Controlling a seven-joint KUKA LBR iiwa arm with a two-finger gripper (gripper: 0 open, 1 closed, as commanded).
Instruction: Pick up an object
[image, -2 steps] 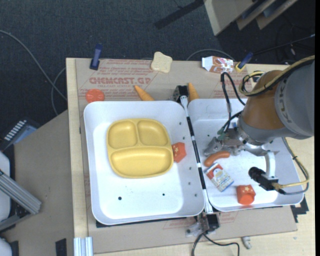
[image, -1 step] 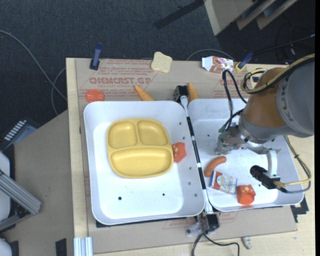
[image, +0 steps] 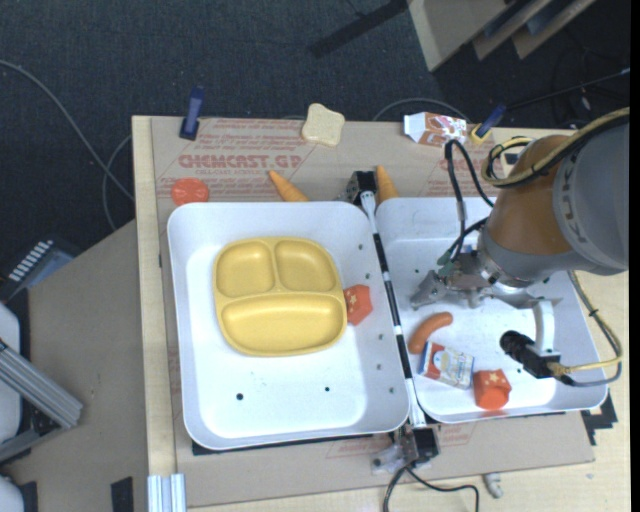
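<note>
Camera view: my gripper (image: 437, 287) hovers above the right bin's (image: 420, 225) sausage (image: 431, 331) for picking; jaw state unclear.

Bread slice (image: 323, 124) beyond the bins (image: 200, 300)

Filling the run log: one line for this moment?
gripper: low in right bin | sausage: beside it, ungrasped | yellow tray: left bin

A robotics lab: taped cardboard bench (image: 250, 155), loose cables (image: 60, 110), toy food in bins (image: 300, 420).
</note>
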